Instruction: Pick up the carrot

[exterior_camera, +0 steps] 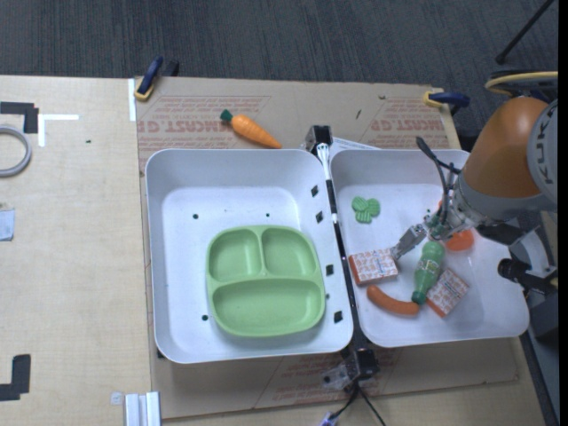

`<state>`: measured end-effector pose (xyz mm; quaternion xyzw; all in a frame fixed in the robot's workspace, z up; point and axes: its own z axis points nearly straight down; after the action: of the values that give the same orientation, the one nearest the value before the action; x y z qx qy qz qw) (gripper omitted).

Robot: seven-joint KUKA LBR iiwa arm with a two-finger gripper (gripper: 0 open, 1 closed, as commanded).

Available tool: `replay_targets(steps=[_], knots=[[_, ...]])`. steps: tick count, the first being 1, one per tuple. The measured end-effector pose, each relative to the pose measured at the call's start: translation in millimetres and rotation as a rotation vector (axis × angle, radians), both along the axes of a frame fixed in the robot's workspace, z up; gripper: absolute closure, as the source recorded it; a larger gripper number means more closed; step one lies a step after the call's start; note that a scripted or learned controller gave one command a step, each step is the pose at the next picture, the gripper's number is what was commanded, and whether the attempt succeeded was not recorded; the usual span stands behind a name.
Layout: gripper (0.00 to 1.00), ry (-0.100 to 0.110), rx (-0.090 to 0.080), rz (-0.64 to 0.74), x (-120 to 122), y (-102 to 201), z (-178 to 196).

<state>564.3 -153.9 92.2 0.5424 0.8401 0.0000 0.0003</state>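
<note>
The carrot (251,129), orange with a green top, lies on the brown cardboard behind the left bin's far rim, outside both bins. My gripper (424,234) is low inside the right bin (497,322), far to the right of the carrot. It sits just above the green bottle (428,271) and beside a small orange-red object (459,240). The arm's orange band (508,149) rises over the bin's right side and hides part of it.
The left bin (173,238) holds a green divided plate (265,280). The right bin also holds a green leafy toy (365,208), a red-patterned box (373,265), a sausage (392,301) and a second small box (446,292). Clamps sit at the cardboard's corners.
</note>
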Motion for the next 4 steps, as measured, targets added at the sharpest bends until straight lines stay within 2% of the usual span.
replay_targets(steps=[1, 2, 3, 4], knots=[[0.00, -0.001, -0.002, 0.130, 14.4, -68.5, 220.8], [0.00, 0.000, 0.000, 0.143, -5.0, -29.5, 31.7], [0.00, -0.003, -0.002, 0.323, 74.5, -35.6, 167.3], [0.00, -0.001, -0.001, 0.226, 34.4, -29.7, 50.1]])
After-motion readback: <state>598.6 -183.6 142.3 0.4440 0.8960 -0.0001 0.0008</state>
